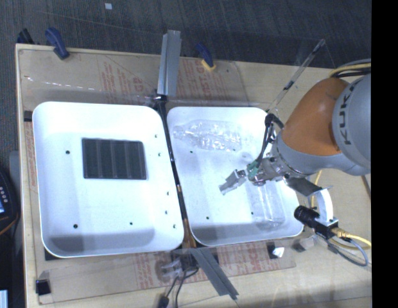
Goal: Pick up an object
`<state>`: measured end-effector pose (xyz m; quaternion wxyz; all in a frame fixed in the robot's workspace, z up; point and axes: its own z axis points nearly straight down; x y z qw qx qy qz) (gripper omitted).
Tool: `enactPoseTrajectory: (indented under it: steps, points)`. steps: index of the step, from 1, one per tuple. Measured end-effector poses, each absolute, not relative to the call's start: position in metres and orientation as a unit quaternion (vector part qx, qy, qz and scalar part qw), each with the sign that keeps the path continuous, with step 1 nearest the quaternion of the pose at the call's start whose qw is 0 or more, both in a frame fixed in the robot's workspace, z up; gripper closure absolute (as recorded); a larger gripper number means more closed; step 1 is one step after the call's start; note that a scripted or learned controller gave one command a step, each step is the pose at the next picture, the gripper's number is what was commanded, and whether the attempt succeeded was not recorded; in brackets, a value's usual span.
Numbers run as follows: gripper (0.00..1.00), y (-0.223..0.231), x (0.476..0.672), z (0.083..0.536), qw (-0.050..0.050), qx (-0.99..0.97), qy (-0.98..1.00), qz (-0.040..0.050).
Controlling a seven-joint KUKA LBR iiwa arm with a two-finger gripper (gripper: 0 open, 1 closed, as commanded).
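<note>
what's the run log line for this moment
arm: over right bin | gripper: low in bin, nothing visibly held | clear bottle: at bin's far side | dark grid block: left bin

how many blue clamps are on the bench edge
3. One blue clamp sits at the far left corner of the bench, a darker one just left of it, and another past the right bin. The arm may hide more.

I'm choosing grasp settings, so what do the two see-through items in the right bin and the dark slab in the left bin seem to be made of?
The crumpled bottle looks like thin clear plastic: the white bin shows through its glinting creases. The clear container near the gripper seems smooth transparent plastic or glass; which is unclear. The dark ribbed slab appears matte, maybe rubber or plastic.
</note>
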<state>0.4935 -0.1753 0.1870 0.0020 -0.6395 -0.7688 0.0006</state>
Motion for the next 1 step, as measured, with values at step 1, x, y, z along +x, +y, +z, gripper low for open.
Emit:
enactPoseTrajectory:
  steps: [1]
  points:
    - [0.00, -0.1941, 0.5002, 0.2347, 0.000, -0.734, -0.679, 0.0007]
